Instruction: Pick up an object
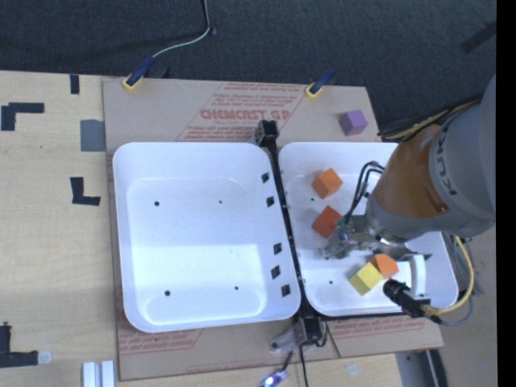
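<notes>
Yellow cube [364,278] in right bin [322,297], orange cubes [326,182] beside; hand [343,240] low, grip state unclear.

Light wood-grain bench top [48,232] with black tape marks [81,192] on the left side. Brown cardboard sheet [234,111] printed in red, lying flat over the bench, pinned at the far edge by two yellow-and-blue clamps [139,72]. Dark carpet-like floor [322,22] across the top, a thin white cable [189,39] trailing over it. Even, flat lighting, no hard shadows.
</notes>
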Motion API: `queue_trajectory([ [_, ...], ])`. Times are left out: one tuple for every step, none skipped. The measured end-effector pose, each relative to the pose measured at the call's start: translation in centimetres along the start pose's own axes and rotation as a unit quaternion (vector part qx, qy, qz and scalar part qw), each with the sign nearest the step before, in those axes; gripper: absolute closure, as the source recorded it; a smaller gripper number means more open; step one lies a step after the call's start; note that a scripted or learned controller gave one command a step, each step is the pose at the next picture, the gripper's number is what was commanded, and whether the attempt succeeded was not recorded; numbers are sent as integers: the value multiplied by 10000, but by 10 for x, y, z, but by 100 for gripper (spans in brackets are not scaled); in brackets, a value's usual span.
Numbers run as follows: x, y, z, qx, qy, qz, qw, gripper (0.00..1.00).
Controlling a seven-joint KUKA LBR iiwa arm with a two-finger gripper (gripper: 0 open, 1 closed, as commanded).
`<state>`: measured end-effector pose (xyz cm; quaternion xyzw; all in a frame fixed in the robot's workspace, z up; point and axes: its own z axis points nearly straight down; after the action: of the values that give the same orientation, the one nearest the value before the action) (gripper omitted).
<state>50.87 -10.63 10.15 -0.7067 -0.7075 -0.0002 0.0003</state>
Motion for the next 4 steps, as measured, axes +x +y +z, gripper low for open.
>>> queue_trajectory([
  [11, 61, 18, -4, -2, -13, 10000, 100],
  [-30, 19, 16, -3, -9, 22, 10000, 100],
  [11, 77, 17, -15, 0, -24, 10000, 100],
  [-22, 68, 4, 3, -10, 13, 10000, 100],
])
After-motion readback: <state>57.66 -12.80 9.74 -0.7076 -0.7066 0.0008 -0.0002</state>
